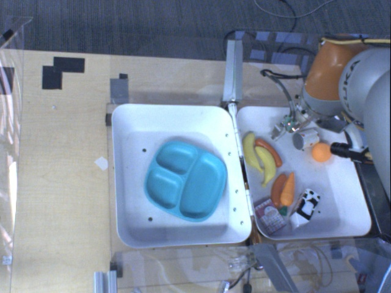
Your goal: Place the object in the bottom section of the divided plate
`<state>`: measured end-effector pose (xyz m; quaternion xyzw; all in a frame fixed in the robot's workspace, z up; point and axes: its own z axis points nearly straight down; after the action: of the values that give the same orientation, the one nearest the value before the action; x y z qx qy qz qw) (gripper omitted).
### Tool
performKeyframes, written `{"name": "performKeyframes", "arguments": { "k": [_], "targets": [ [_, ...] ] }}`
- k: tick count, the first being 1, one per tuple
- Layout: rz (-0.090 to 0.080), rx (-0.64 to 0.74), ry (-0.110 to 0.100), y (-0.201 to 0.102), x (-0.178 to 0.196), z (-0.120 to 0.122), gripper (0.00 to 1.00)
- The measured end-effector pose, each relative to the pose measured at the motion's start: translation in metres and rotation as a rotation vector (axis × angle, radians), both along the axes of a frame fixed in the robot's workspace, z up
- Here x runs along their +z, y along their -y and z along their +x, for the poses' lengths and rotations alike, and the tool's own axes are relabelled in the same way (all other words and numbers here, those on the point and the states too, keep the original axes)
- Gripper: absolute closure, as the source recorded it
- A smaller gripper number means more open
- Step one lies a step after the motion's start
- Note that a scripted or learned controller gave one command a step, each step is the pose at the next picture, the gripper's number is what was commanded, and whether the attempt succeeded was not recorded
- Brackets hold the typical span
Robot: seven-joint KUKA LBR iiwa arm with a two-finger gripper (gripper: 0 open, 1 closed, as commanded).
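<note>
Nearest the camera, at the front of the right bin (360,224), lie a black-and-white carton (307,205) at about 5 o'clock, a printed packet (270,216) at 7 o'clock touching the front wall, and a carrot (284,190) just above them, tip pointing away. Further in, a banana (261,160) and a red sausage-shaped toy (270,151) lie side by side against the divider at 9 o'clock. An orange ball (321,152) sits toward 2 o'clock, just beside the arm's wrist gear. The gripper (288,126) hangs over the bin's 12 o'clock corner; whether it is released or clenched cannot be told, and nothing is seen held in it. The left bin (128,163) carries the blue divided plate (186,180) at its centre, turned askew, with one large section toward 4 o'clock and two smaller ones toward 10 and 8. Judgement: the task is at the picking stage, with no object yet chosen or lifted. The ball stands apart from the clutter and seems the cleanest grab, though it may roll. To do this well, come straight down, confirm the hold before crossing the divider, and release low over the plate's nearest section, allowing for its rotation.
</note>
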<state>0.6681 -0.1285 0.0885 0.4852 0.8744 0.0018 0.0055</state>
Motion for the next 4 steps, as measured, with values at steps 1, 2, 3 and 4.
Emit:
{"name": "performKeyframes", "arguments": {
  "k": [1,2,3,4],
  "targets": [
    [0.005,-0.315,-0.001,-0.041,-0.001,0.003,1.0],
    [0.005,-0.316,-0.005,-0.04,-0.001,0.003,0.0],
    [0.007,-0.719,-0.002,-0.012,-0.001,-0.03,0.0],
    [0.008,-0.838,-0.004,0.03,0.066,-0.071,0.0]
  ]
}}
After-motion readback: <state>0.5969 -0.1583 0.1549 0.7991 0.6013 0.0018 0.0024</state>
